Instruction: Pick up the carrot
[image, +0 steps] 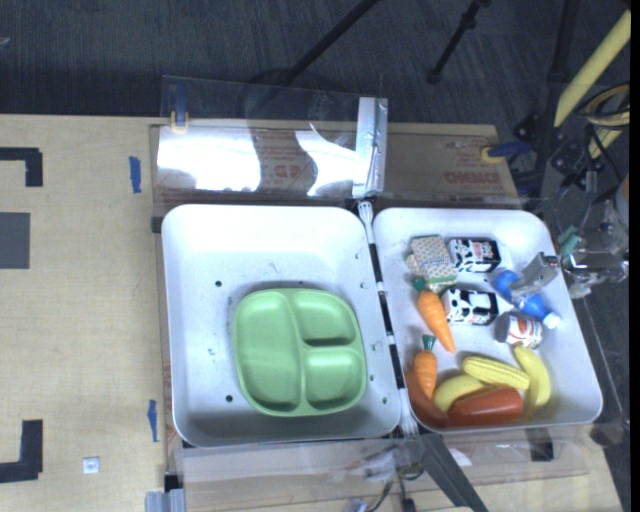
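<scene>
Plywood tabletop, two white bins. The carrot lies slantwise in the right bin, touching a cow-print carton. It looks light, stiff and smooth; best pinched across its thick middle. The gripper hovers at the bin's right rim; I cannot tell its opening.

green divided plate in left bin; bananas in right bin

Two white bins sit side by side on the table. The left bin holds a green divided plate. In the right bin, two carrots lie near its left wall: one beside a black-and-white carton, another touching a banana and a red pepper.
</scene>
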